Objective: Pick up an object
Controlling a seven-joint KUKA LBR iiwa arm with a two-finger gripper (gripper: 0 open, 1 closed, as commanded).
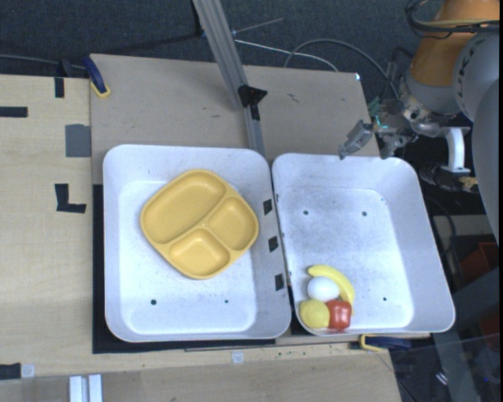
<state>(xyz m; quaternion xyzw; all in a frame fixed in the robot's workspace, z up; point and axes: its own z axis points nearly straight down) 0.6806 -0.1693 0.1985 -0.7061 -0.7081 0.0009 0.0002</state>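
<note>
My gripper (367,141) hangs above the far edge of the right bin (360,224), its two fingers spread apart with nothing between them. In that bin's near left corner lies a small cluster: a yellow banana (339,280) curving around a white egg-like ball (322,289), a yellow round fruit (313,313) and a red piece (340,314). All of them rest far below the gripper in the view, untouched.
The left bin (126,308) holds a yellow three-compartment plate (199,223). A grey metal bar (226,48) slants down to the gap between the bins at the back. Cables loop behind the right bin.
</note>
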